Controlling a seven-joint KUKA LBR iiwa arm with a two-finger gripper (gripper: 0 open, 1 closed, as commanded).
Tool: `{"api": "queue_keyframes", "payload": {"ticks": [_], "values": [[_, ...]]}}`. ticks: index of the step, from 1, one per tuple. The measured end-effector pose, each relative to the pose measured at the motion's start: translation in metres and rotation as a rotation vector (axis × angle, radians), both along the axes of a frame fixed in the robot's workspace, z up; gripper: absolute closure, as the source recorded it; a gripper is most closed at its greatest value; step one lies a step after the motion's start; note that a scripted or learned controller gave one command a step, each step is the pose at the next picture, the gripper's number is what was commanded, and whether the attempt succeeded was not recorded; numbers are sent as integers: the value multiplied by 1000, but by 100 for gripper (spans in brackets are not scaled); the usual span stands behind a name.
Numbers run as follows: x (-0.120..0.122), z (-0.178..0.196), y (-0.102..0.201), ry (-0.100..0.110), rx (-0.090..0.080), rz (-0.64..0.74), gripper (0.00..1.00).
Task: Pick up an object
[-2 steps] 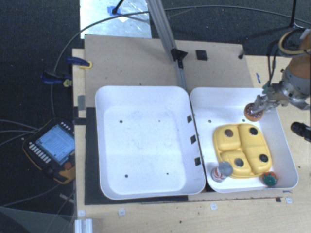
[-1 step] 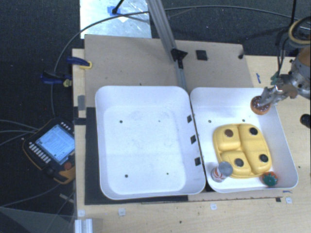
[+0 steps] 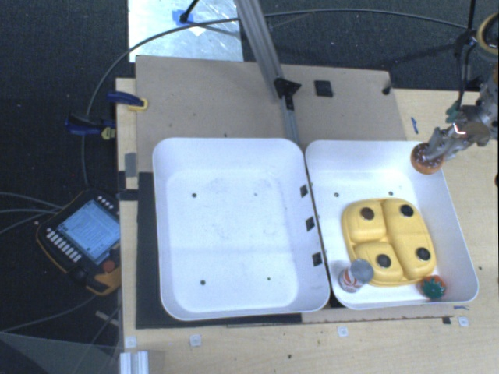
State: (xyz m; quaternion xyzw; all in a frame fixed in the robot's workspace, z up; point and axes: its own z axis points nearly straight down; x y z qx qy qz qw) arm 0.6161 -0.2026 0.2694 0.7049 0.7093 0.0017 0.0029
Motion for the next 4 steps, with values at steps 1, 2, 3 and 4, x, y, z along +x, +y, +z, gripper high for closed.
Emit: {"api": "queue_keyframes", "payload": {"ticks": [1,2,3,4], "values": [[-9,-13,58,6,3,3,100],[-20,-7,105,5,3,3,100],[-34,-23,154,8,4,3,100],[-44,-36,204,7,4,3,100]]}}
